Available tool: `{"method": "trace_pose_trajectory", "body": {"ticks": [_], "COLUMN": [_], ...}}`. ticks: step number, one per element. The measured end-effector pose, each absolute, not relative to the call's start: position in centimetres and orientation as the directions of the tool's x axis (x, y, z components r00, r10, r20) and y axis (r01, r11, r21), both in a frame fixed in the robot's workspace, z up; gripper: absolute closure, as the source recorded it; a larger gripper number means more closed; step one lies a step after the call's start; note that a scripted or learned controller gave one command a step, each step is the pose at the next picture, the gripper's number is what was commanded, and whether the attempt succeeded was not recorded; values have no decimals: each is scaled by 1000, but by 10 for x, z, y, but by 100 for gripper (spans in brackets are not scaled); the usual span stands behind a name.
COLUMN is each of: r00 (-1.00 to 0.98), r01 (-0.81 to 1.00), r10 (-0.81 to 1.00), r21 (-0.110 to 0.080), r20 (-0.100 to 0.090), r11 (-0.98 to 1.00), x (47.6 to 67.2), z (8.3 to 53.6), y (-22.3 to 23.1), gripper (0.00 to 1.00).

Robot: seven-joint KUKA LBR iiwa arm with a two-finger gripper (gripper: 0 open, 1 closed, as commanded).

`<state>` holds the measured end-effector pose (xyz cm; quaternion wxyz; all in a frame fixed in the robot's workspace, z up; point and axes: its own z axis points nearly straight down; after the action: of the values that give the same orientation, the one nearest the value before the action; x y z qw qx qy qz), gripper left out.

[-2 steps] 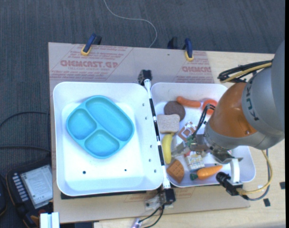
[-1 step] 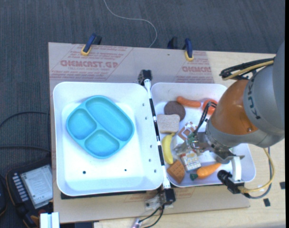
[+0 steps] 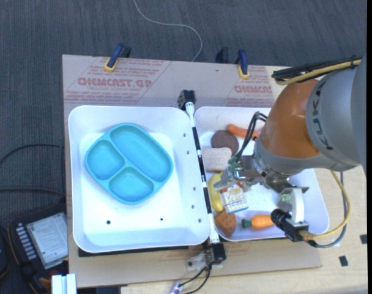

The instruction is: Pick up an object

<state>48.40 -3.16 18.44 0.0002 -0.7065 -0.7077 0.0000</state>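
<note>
The right bin [image 3: 317, 207] holds several toy foods. A brown round piece [image 3: 224, 139] and an orange carrot [image 3: 238, 129] lie at the back. A beige slice [image 3: 215, 158] sits just in front of them. A yellow piece [image 3: 216, 193], a small white and red labelled item [image 3: 234, 199], a brown lump [image 3: 226, 223] and a second carrot [image 3: 260, 222] lie toward the front. My gripper [image 3: 234, 176] hangs low over the bin's left half, right above the labelled item and the yellow piece. The arm's body hides the bin's middle.
The left bin [image 3: 88, 225] holds a blue three-compartment plate [image 3: 129, 162]. A ridge with a black clamp [image 3: 187, 98] divides the two bins. Blue clamps [image 3: 115, 55] hold the board's far edge. A pendant [image 3: 36, 241] lies at the lower left.
</note>
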Motion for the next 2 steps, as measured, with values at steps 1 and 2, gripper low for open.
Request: {"method": "trace_pose_trajectory", "body": {"ticks": [1,2], "r00": [-2,-2], "r01": [1000,1000], "r10": [1000,1000], "r21": [-1,-2], "r20": [0,-1], "r11": [2,2], "x": [483,484], "z": [204,214], "y": [60,60], "gripper": [100,100]}}
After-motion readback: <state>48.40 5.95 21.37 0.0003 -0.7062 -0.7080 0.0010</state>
